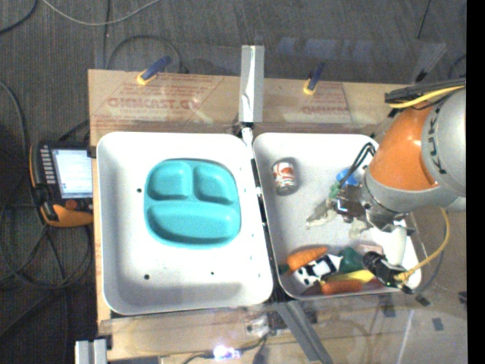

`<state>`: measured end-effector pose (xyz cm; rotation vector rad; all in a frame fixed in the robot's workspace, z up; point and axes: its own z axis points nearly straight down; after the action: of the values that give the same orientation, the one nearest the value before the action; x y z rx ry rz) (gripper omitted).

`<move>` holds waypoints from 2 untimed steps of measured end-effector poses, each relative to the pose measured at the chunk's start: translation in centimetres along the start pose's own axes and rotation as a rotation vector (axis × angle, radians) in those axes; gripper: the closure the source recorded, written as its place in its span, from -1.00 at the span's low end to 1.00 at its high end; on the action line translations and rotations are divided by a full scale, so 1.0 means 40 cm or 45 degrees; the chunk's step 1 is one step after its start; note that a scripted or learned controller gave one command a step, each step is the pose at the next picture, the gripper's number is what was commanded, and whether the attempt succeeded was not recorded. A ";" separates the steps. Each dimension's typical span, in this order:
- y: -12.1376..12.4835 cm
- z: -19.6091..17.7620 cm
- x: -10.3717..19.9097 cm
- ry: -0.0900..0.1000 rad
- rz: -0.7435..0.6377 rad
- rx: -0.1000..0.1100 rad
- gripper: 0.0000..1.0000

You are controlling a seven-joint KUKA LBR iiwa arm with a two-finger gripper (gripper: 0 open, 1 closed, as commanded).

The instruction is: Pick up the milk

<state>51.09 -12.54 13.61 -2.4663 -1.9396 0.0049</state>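
Cardboard, I'd guess: the black-and-white milk carton (pixel 318 268) looks light, stiff and slick, best gripped across its flat sides. Above the carton hangs the end effector (pixel 327 212); spread or pressed together, I can't tell.

Dark grey carpet floor (pixel 61 51), trailing cables (pixel 76 6), cardboard sheet (pixel 167 101) under bins

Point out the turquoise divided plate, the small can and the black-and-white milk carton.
turquoise divided plate (pixel 193 203): camera view, on its large lower compartment.
small can (pixel 285 176): camera view, on its red-and-white side.
milk carton (pixel 318 268): camera view, on its black-and-white patterned face.
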 end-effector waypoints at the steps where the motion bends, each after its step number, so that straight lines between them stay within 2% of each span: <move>1: 0.011 -0.046 -0.064 0.000 0.269 0.000 -1.00; 2: 0.041 -0.255 -0.069 -0.004 0.323 -0.003 -1.00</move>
<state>52.08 -15.60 23.80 -2.6954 -1.6144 0.0077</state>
